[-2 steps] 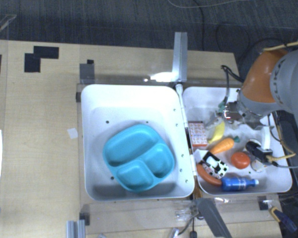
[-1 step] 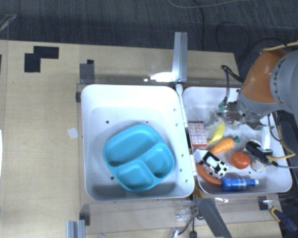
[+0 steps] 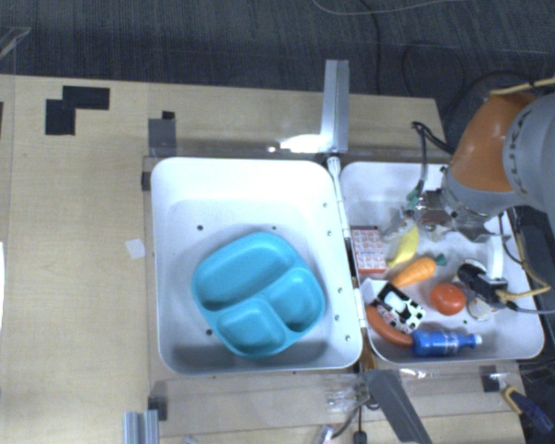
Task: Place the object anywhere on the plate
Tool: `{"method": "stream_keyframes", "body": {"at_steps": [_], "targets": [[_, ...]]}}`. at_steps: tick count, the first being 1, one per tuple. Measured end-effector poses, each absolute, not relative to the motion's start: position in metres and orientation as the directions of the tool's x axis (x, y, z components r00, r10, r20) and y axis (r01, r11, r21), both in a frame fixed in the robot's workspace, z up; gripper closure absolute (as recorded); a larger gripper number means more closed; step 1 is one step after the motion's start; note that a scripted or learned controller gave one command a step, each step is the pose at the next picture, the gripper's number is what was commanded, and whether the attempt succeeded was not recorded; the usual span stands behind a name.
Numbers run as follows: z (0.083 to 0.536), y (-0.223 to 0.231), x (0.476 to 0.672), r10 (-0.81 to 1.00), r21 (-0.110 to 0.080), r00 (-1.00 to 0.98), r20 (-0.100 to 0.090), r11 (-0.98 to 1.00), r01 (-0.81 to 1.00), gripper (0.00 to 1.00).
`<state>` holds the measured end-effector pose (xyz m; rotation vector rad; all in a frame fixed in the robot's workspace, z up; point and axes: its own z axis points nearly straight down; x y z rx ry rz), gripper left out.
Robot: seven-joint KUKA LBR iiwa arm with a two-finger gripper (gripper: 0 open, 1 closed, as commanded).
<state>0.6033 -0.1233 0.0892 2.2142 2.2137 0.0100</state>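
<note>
My gripper [image 3: 424,213] hangs over the right bin [image 3: 527,339] above the banana [image 3: 405,245], whether it grips anything I cannot tell, and the blue plate [image 3: 257,294] sits in the left bin [image 3: 180,248].

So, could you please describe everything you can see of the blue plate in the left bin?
The blue plate is a light-blue, smooth, plastic-looking tray with rounded corners and three compartments: one long one along its upper left, two smaller ones below and right. It lies flat and turned at an angle on the floor of the left bin, nothing in it, apart from the walls.
</note>
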Motion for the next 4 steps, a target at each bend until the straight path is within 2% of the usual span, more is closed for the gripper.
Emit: {"method": "stream_keyframes", "body": {"at_steps": [4], "targets": [[0.0892, -0.1233, 0.6033, 1.000, 0.012, 0.000, -0.003, 0.000, 1.000, 0.00]]}}
